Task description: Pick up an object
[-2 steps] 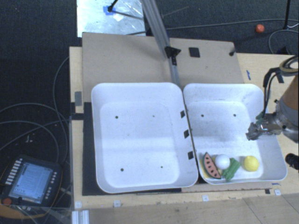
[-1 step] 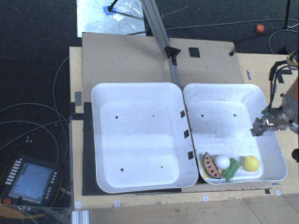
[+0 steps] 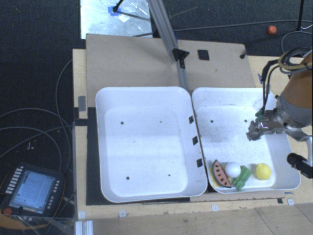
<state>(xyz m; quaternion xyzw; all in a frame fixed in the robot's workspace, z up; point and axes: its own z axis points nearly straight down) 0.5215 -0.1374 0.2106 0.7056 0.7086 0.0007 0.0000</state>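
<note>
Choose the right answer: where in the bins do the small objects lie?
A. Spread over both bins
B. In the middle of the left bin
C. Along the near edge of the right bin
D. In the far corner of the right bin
C: the watermelon slice, the white ball, the green piece and the yellow lemon all lie in a row by the near wall of the right bin.

White bins [image 3: 146, 106]; red-and-green watermelon slice [image 3: 220, 174], white ball [image 3: 233, 169], green piece [image 3: 242, 178], yellow lemon [image 3: 263, 171]
</note>
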